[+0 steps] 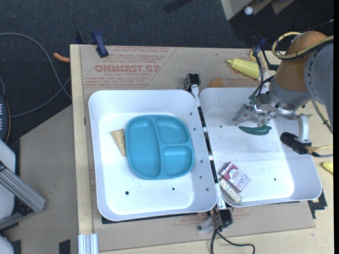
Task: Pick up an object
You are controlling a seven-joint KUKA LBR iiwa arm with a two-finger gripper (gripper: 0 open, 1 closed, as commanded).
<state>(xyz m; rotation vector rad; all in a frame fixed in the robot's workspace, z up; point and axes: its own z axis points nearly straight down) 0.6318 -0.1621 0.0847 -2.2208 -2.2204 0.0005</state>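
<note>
My gripper (254, 118) hangs low over the back of the right bin (296, 187), its metal fingers (241, 115) spread open. A dark teal curved object (256, 129) lies on the bin floor just under and in front of the fingertips, and nothing is between them. A red-and-white patterned packet (233, 178) rests at the front left corner of the right bin. In the left bin (106, 194) sits a light blue divided plate (159, 145), with a tan cracker-like piece (118, 139) against its left side.
A yellow object (243, 66) and a small orange piece (216, 82) lie on the bench behind the right bin. A blue clamp (99, 43) grips the bench's back left edge. The ridge between the bins (204, 136) runs just left of the gripper.
</note>
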